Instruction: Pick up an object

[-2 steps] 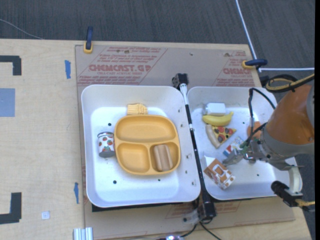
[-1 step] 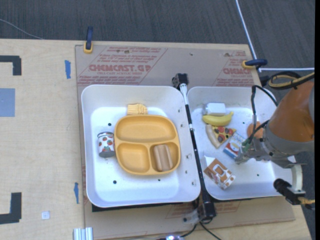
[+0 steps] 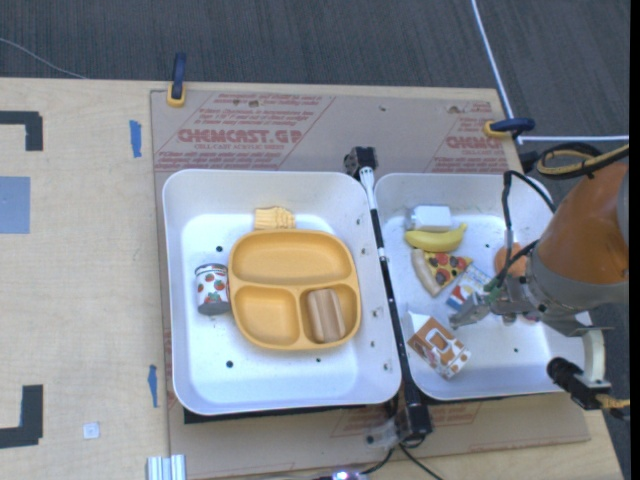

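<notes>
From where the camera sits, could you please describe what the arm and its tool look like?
The arm enters from the right: a bulky rounded orange section above a grey wrist housing. Thin black cables loop along it near the top. The tool is slim, metallic grey, tapering to narrow fingers. A black-tipped fitting sits beside a pale bracket below the wrist.

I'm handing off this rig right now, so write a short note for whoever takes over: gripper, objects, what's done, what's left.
Gripper: low in the right bin, near the pizza slice; nothing seen between its fingers.
Right bin also holds: banana, white block, patterned box.
Left bin: yellow divided tray with a hot dog bun in its lower right compartment; small can beside the tray.
Done: nothing lifted.
Left: grasp and pick up one object.
</notes>
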`<state>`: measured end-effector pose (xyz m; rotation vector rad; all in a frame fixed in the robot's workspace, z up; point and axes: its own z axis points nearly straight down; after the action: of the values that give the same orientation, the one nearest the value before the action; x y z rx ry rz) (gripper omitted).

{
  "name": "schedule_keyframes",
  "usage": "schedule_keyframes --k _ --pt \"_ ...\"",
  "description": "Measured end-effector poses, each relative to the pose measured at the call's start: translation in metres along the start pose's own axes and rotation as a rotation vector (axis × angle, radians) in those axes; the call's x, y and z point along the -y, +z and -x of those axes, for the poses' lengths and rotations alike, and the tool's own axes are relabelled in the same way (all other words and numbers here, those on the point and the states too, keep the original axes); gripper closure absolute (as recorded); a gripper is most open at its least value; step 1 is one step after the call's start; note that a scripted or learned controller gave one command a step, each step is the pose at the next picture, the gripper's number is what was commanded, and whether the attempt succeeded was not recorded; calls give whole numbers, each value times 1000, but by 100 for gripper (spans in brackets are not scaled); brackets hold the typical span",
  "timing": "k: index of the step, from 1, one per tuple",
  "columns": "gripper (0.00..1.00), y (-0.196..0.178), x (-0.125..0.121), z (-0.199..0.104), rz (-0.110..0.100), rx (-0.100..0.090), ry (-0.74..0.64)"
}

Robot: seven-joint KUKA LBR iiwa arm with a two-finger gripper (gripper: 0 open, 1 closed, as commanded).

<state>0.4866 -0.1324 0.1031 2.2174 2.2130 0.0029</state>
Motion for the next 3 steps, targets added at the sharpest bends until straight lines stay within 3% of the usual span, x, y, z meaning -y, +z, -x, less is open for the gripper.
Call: schedule_keyframes --k 1,2,3 --pt "100 -10 -1 0 3 1 0" --pt "100 -95 -19 -65 -5 -5 -3" --pt "0 -95 -19 -64 -6 -5 -3"
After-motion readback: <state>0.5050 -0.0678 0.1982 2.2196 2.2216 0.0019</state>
